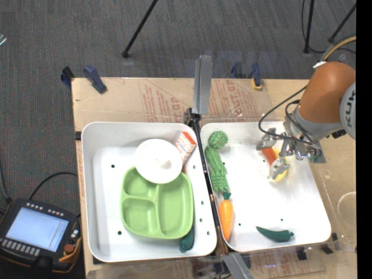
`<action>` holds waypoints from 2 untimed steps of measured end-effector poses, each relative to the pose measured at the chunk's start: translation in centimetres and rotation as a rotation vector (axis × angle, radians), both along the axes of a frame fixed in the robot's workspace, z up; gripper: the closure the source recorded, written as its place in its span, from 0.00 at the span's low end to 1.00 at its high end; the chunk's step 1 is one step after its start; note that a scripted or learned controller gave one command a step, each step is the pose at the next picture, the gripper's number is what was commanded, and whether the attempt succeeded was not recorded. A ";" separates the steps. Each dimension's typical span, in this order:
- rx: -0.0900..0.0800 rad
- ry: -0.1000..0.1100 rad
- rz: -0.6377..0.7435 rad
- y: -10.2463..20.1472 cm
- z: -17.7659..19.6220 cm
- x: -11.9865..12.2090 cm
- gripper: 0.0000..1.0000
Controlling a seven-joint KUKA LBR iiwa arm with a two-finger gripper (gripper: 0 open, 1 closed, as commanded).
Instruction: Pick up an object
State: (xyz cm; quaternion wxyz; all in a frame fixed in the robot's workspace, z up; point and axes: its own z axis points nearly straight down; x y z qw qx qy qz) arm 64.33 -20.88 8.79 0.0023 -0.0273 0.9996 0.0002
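My gripper (283, 156) hangs over the upper right part of the right bin (302, 208), below the arm's orange band (325, 95). A small orange piece (269, 154) shows at its left side and a small yellow piece (280, 174) just beneath it; whether either is held is unclear. Along the bin's left wall lie a round green vegetable (218, 138), a long green knobbly vegetable (218, 172) and an orange carrot (226, 217). A dark green pepper (275, 233) lies near the front edge.
The left bin (96, 202) holds a green divided plate (158, 205), a white round dish (158, 160) overlapping it, an orange-and-white carton (186, 146) and a dark green item (186, 243) at the front. A teach pendant (38, 231) lies left of the bench.
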 end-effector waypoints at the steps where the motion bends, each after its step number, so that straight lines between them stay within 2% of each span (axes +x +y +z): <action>1: 0.001 0.001 -0.015 0.2 0.1 -1.5 0.00; 2: 0.001 -0.001 -0.075 2.5 0.1 0.3 0.00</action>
